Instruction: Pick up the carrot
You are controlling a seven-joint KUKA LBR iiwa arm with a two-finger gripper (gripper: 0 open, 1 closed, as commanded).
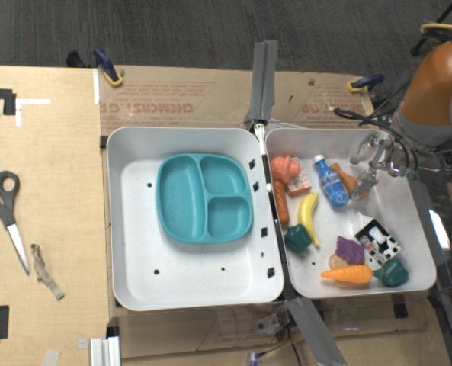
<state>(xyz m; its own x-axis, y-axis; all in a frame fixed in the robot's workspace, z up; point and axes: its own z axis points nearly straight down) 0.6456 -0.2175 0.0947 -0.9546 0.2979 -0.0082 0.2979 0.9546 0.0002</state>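
An orange carrot (347,275) lies on its side near the front wall of the right bin (418,212), tip pointing left, between a purple bunch of grapes (350,248) and a dark green item (393,274). My gripper (368,171) hangs over the back right part of that bin, well behind the carrot. A second, smaller orange piece (346,181) sits right by the gripper's tip, next to a blue bottle (331,181). Whether it touches the gripper is unclear.
The right bin also holds a pink item (284,166), a banana (309,208), a green toy (298,239) and a black-and-white box (379,240). A teal divided plate (205,198) lies in the left bin (126,265). Scissors (6,204) rest on the bench at left.
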